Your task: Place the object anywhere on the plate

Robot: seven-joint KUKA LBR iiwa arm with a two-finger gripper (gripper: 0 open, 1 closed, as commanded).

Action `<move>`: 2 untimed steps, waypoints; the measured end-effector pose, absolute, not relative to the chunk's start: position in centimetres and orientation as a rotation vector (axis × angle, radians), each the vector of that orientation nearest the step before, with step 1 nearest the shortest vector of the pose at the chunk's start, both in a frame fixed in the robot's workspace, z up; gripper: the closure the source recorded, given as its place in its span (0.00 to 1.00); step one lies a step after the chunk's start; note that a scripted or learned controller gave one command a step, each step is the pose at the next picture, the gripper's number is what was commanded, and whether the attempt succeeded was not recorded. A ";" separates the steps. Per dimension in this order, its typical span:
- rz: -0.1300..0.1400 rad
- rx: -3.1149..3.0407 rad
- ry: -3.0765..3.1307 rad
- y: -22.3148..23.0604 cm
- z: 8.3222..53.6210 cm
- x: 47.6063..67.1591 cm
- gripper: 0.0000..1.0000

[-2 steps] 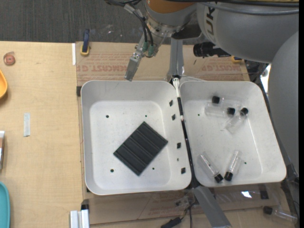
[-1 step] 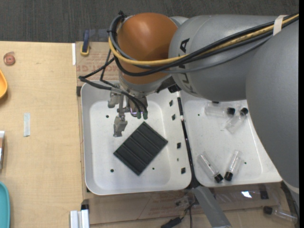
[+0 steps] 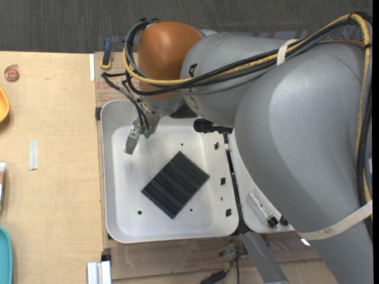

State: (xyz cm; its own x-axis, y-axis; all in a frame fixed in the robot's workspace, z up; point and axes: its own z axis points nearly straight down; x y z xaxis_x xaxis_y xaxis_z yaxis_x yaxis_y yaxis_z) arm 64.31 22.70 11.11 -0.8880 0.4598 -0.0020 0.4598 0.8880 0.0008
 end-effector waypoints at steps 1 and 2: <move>-0.001 1.450 2.784 22.7 14.5 65.2 0.00; -0.002 1.777 2.588 21.7 17.0 66.0 0.00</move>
